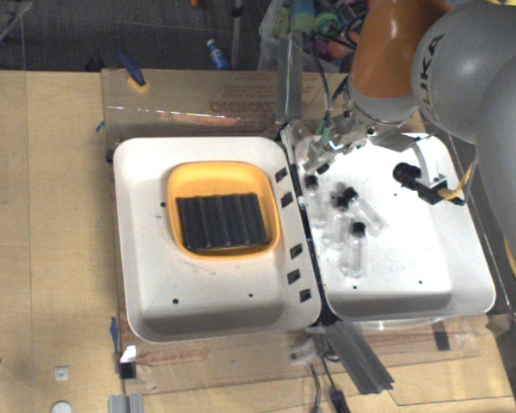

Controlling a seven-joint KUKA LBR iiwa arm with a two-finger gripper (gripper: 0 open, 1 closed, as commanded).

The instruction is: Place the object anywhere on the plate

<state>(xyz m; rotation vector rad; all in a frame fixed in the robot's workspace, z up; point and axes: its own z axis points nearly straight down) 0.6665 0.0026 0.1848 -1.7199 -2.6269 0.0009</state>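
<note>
Operator: Contents to the left of the plate are requested.

Technician: Bare white floor of the left bin (138,256) is seen left of the plate (179,179). The plate is yellow-orange with rounded corners, and it is seated in that bin.

Operator: Load on the plate is to be stated.

Technician: A dark ribbed block (221,220) is laid flat on the plate, inside its rim. Most of the plate's floor is covered by it.

Operator: Items to the right of the plate are requested.

Technician: A row of small black tabs (290,226) is found just right of the plate, along the seam where the two bins meet. Further right of the plate is the right bin (430,265). Clear vials (346,200) with black caps are lying in it, close together, on the side nearest the plate. All of them are off the plate and apart from it.

Operator: Gripper position and state are required.

Technician: The gripper (318,155) is located right of the plate, about level with its upper rim and just beyond the seam. Whether it is open or closed cannot be told, and nothing is confirmed as held. The grey arm (473,67), with its orange band (391,41), is seen furthest right of the plate.
</note>
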